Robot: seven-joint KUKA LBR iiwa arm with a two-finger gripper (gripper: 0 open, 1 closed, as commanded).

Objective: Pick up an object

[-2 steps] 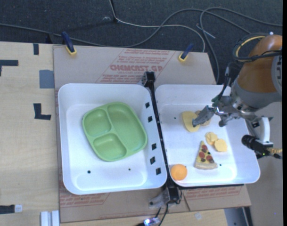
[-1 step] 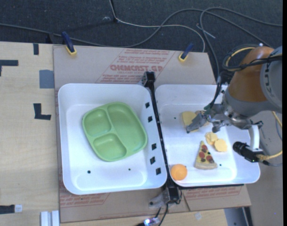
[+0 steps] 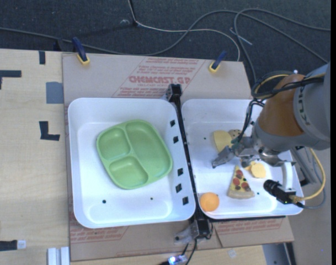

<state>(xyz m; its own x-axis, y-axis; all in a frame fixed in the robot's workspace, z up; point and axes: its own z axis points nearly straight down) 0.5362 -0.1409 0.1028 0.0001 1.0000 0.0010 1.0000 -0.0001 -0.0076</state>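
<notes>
Hovering low over the right bin (image 3: 212, 112), the pincer (image 3: 229, 154) looks spread open, one grey finger angling out to the left toward the bin floor and the other tucked near the wrist, with nothing between them as far as I can see from here. Right beside it, touching or nearly so, sits a pale yellow wedge (image 3: 222, 140) that could be toy cheese. Just below lies a pizza slice (image 3: 240, 184), and a small yellow round piece (image 3: 258, 170) rests between that slice and the arm (image 3: 292, 115). An orange ball (image 3: 209, 201) sits in the near corner of the same bin, against the wall.

My worry is crowding. With three pieces packed close under the wrist, a closing finger could land on top of one or shove it sideways rather than straddle it, and the flat pizza slice offers little to pinch. The yellow wedge seems the likeliest target, but if the fingers close from the side it may skate off across the smooth white floor. The ball would roll at any nudge.

Farther off, the left bin (image 3: 79, 148) holds a green divided tray (image 3: 134, 154), well apart from the action, and the counter (image 3: 24, 148) carries both bins on a cardboard sheet (image 3: 151, 73).
</notes>
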